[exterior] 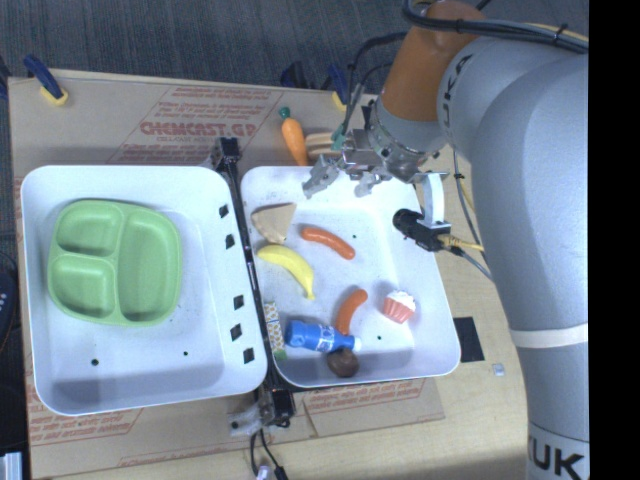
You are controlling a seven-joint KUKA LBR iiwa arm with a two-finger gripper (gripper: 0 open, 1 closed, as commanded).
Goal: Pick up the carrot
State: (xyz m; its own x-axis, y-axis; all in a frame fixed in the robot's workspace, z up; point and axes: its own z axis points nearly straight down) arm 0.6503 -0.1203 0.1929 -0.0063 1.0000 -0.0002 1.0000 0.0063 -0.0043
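The carrot (pixel 293 139) lies outside the bins, just left of the gripper (pixel 340 181), whose fingers stand apart.

Up top, a strip of dark grey carpeted floor (pixel 150 18) runs behind the bench, faintly ribbed in texture. The bench itself is covered in flattened brown cardboard (pixel 190 118) printed with red lettering, spreading out to the left of the jaws and showing again along the near edge below them. A blue clamp (pixel 45 78) with a yellow tip bites the cardboard's far-left corner, well away from the jaws. More blue clamps (pixel 335 76) sit at the back edge, just behind the jaws. The light is even and soft, with no hard shadows.
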